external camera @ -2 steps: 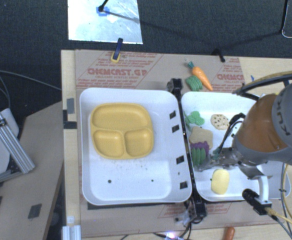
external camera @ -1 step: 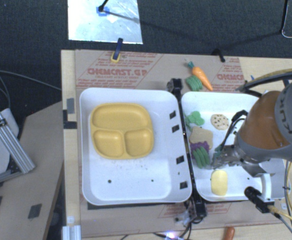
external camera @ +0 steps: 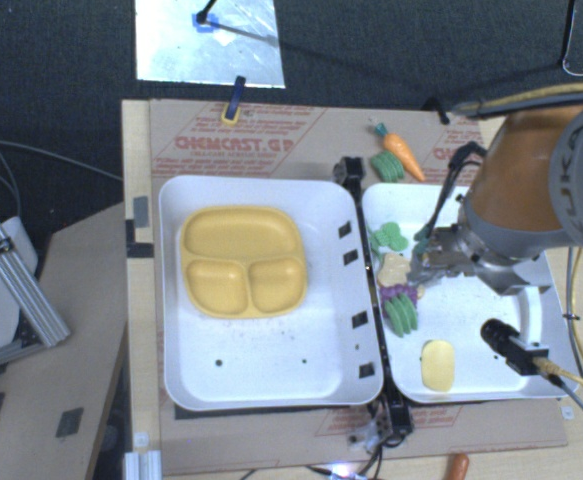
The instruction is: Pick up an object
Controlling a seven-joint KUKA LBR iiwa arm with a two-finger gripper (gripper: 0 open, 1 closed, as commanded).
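While a pale yellow piece lay nearest in the right bin, the gripper hung farther back over a cluster of green, cream and purple toys; its finger state was impossible to tell. Beyond, a toy carrot rested outside the bin.

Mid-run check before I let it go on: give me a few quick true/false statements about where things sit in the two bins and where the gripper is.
1. The yellow divided tray lies in the left bin. True.
2. The gripper is over the left bin. False: it is over the right bin, near its left side.
3. The toy carrot lies inside the right bin. False: it lies on the board behind the bins.
4. A pale yellow piece lies near the right bin's front edge. True.
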